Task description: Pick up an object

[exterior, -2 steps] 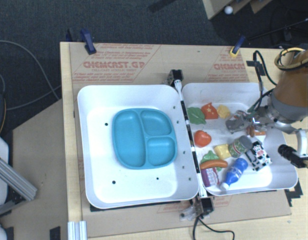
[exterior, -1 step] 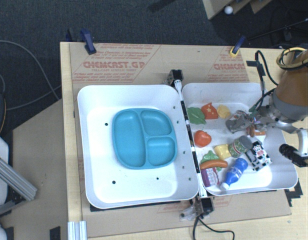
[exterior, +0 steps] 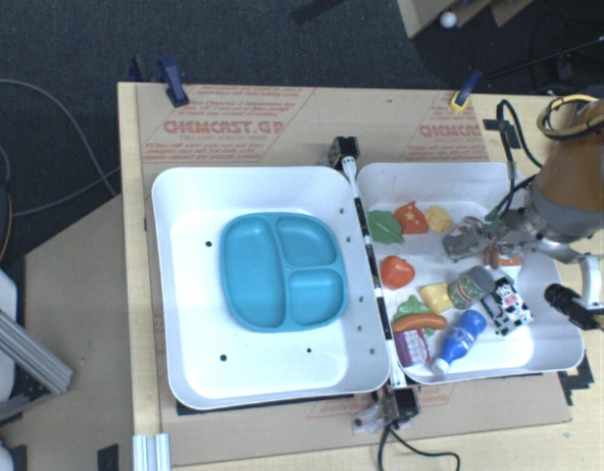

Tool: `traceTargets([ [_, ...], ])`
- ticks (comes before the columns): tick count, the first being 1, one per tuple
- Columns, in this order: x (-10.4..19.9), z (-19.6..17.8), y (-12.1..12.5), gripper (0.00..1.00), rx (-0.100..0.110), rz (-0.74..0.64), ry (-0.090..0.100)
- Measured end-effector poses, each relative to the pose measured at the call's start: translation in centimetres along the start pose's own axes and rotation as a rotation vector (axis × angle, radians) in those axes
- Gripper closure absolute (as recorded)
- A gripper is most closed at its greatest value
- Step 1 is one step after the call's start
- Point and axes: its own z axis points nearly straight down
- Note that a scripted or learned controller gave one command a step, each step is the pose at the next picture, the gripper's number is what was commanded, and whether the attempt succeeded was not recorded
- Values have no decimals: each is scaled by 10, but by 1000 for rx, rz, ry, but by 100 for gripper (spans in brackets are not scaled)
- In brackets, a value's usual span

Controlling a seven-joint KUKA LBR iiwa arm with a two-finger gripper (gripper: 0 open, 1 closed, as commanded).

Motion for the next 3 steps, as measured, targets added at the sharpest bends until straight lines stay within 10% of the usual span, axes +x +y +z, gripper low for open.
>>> traceTargets([
  [2, 32, -2, -20, 0, -10, 3, -10],
  [3, 21, 1, 17, 0, 5, 2, 0],
])
